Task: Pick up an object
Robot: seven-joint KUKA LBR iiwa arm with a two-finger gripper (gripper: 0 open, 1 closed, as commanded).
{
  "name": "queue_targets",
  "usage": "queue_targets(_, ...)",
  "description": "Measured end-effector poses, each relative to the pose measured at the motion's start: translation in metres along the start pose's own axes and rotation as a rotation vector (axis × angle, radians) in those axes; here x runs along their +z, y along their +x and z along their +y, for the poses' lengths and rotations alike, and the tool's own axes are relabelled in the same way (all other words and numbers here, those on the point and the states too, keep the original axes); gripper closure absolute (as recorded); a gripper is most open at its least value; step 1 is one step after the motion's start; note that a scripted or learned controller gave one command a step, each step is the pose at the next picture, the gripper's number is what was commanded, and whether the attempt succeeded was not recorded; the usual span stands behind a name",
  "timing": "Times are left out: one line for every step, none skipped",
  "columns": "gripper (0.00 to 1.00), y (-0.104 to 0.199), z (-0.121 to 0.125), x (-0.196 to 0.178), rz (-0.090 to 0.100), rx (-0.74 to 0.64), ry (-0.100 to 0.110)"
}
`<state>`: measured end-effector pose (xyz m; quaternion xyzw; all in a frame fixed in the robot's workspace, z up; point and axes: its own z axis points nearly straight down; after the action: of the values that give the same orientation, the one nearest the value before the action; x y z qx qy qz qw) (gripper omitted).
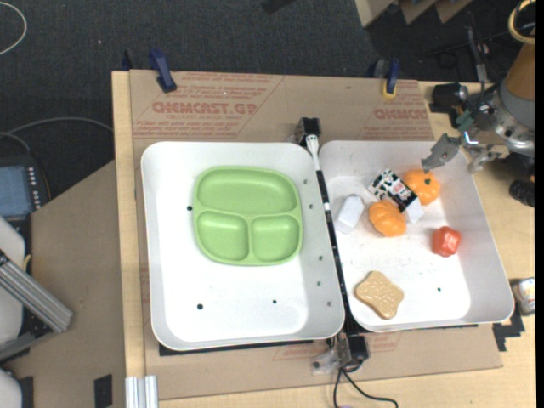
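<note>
Reaching in over the right bin (476, 228), the hand (444, 153) hangs at the bin's far right corner, just beyond the orange toy (422, 186); whether it is open or closed cannot be told. Candidate objects cluster mid-bin: a second orange piece (388, 219), a red piece (446, 241), a toast-shaped piece (379, 295). A green divided plate (247, 215) occupies the left bin (161, 253).

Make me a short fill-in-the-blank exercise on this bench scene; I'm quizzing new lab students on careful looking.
1. The green divided plastic plate lies in the ____ white bin.
2. That plate has ____ compartments.
3. The tan toast-shaped toy lies nearest the right white bin's ____ edge.
4. The small red toy lies in the ____ bin.

Missing words: left; three; front; right
</note>
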<state>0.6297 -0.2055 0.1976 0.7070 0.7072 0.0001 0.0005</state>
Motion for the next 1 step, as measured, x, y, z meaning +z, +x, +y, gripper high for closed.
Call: queue_targets(0.00,-0.0108,-0.0209,0.0895,-0.005,-0.003,-0.018)
